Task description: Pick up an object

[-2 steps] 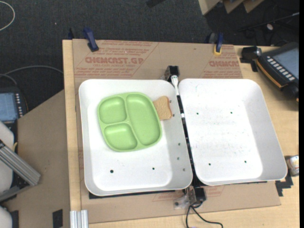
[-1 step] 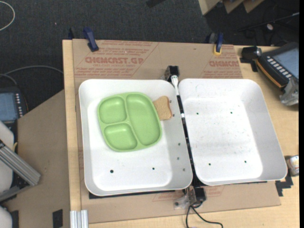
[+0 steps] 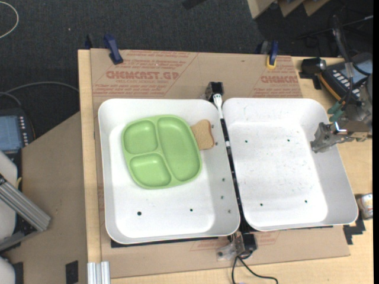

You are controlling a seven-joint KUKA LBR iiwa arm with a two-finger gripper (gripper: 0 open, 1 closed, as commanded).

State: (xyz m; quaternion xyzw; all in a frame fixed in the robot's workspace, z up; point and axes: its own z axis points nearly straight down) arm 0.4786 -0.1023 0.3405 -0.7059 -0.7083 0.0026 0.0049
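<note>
Camera view, from above at a slant: my claw hangs over the right rim of the right shallow white plastic bin, grey metal, low over the edge. Can't tell how it's set, too small and blurred.

Left shallow white plastic bin holds a light green plastic plate w/ three compartments, smooth, rounded corners, lying flat in the upper half of the bin. Touching its right edge, at the upper right corner, sits a small tan rounded-rectangle piece, matte, looks like a slice of toast or a sponge; can't tell which.

Both objs are in the left bin, well apart from my claw, which is across the whole right bin from them. Tan piece is nearer me than the plate, just beside the divider between bins.

Bins sit on a brown cardboard sheet w/ red print laid on the worktop, held at the far edge by a blue clamp at left and a yellow-and-blue clamp at right.
</note>
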